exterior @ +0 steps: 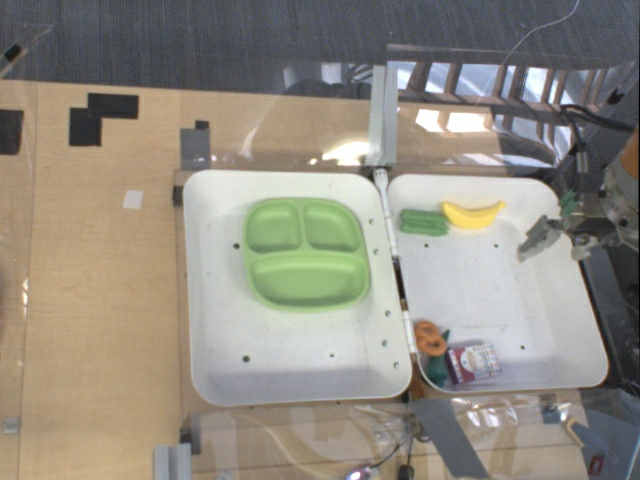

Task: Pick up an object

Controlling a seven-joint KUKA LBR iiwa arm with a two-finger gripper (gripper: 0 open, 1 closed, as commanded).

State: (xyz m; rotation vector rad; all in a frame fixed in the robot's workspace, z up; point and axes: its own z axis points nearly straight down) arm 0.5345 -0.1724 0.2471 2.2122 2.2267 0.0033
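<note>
claw point(556, 236) open, holding nothing, at right bin's point(500, 298) edge, banana point(472, 214) and green block point(424, 222) near

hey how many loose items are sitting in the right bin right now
4, possibly more hidden. A green vegetable and a banana lie along the far edge; an orange pretzel-shaped toy and a small packet sit in the near left corner.

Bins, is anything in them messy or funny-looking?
Nothing is spilled or broken. The green plate sits a bit crooked in the left bin. In the right bin, the banana and a green thing lie along the far edge, and a packet and an orange thing crowd the near left corner.
</note>
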